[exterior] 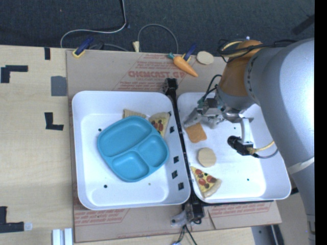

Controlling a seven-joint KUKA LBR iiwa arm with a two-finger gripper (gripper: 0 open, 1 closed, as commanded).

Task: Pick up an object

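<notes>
I see two smooth, glossy white plastic bins (pixel 84 137) on matt brown cardboard (pixel 148 70) over a pale wood-grain bench (pixel 30 152), a satin blue plastic tray (pixel 133 148), a matt grey arm (pixel 291 96), and dark rough carpet (pixel 51 9) beyond.

Bulky grey robot arm (pixel 286 96) with an orange band (pixel 236 75), a metal gripper (pixel 202 117), and thin cables (pixel 263 149) looping beside it.
</notes>
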